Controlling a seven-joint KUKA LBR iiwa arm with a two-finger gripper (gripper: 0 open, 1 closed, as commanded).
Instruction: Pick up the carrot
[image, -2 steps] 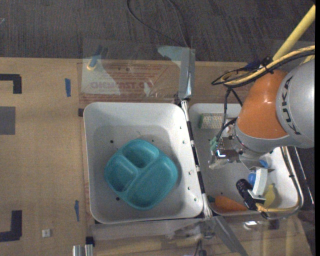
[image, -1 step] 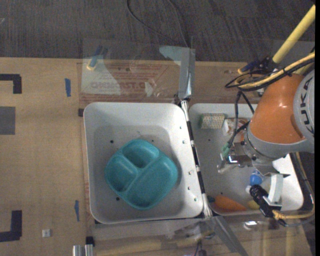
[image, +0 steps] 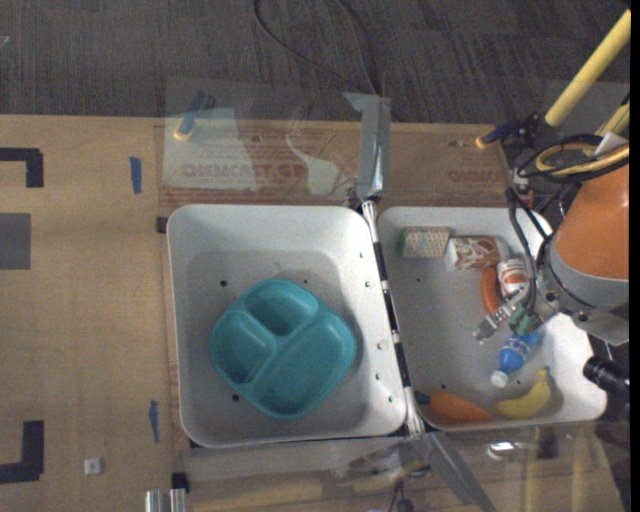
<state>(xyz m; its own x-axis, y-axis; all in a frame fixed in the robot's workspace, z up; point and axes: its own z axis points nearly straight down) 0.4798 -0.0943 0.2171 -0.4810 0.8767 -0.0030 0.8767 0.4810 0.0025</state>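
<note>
The carrot (image: 460, 407) lies at the near edge of my right-hand bin (image: 440, 330), tucked into the near left corner against the divider, its thick end toward the banana (image: 527, 397) just beside it, and nothing of mine touches it, so I judge I am at the approach step with the grasp not yet begun. Just past the banana lies a small water bottle (image: 512, 358), blue-labelled, white cap toward the near side. My end effector (image: 500, 322) hovers above the middle of that bin, past the bottle and short of the sausage (image: 487, 289) and the little can (image: 513, 274); I cannot tell how it is set from this slant. My next move, as I judge it, calls for travel toward the near left corner and a descent along the carrot's length. Room is tight there: the bin's near wall and the divider wall hem the carrot on two sides, and the banana crowds the third. The open floor of the bin lies to the carrot's far side, a fair lane in. Farther back sit a cracker box (image: 473, 251) and a patterned sponge (image: 427, 242). The other bin (image: 190, 300) holds a teal divided plate (image: 283, 347)
</note>
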